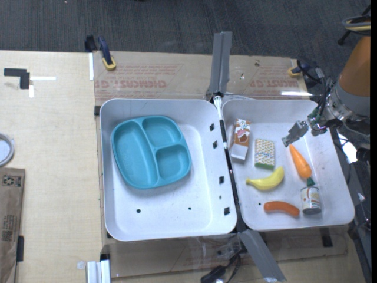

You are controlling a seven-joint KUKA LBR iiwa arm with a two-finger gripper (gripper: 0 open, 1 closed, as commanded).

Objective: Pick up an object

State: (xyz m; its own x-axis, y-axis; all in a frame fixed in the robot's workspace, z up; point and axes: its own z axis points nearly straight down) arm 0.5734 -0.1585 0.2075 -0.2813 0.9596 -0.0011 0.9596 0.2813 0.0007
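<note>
Camera view: smooth tapered carrot beside curved banana in glossy bin.

Setting: robotics lab, a test cell for my picking trials rather than any home or kitchen. Evidence: my desk is a bare pale board carrying two shallow white bins, the left bin and the right bin, butted side by side, with sheet cardboard clipped down behind them by clamps and dark carpet floor beyond. The right bin's contents are toy props, a plastic banana and carrot, while the left bin has a blue divided plate.
</note>
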